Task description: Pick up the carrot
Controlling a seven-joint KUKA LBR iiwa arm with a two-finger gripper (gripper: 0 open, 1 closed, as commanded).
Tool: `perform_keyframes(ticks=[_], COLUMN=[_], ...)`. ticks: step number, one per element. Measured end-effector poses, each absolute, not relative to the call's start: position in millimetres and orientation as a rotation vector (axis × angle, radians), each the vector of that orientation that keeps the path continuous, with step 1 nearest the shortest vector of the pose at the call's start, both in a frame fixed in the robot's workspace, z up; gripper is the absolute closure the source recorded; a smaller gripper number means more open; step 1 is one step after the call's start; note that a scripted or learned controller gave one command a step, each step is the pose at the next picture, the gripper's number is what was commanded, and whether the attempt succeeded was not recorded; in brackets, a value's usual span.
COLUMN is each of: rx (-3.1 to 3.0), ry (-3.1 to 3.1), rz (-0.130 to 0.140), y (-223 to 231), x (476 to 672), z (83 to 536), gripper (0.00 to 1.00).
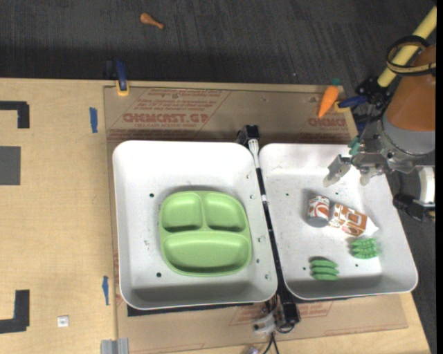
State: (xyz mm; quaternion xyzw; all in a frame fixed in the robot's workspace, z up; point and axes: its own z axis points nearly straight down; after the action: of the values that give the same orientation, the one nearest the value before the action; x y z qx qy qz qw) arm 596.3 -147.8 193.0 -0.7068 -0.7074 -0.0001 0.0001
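Observation:
The carrot (327,101), a small orange toy with a green top, lies on the brown board behind the right bin (398,228), outside its far rim. My gripper (349,173) hangs over the far right part of that bin, in front of the carrot and a little to its right. Its two fingers (334,171) stand apart, open, with nothing between them.
The right bin holds a small can (318,210), a red-and-white packet (351,220) and two green toy vegetables (323,269) (365,248). A green divided plate (203,231) lies in the left bin (135,207). A small orange object (151,21) rests on the dark floor beyond the bench.

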Motion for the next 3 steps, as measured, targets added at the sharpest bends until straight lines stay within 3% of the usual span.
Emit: perform_keyframes(ticks=[1,2,3], rx=[-2.412,-2.282,-2.241], ry=[-2.009,-2.155,-2.203], rz=[0.001,0.002,0.0], y=[-72.8,-29.4,-69.0], x=[570.6,507.5,549.9], z=[219.6,184.3,184.8], gripper=[0.0,0.0,0.0])
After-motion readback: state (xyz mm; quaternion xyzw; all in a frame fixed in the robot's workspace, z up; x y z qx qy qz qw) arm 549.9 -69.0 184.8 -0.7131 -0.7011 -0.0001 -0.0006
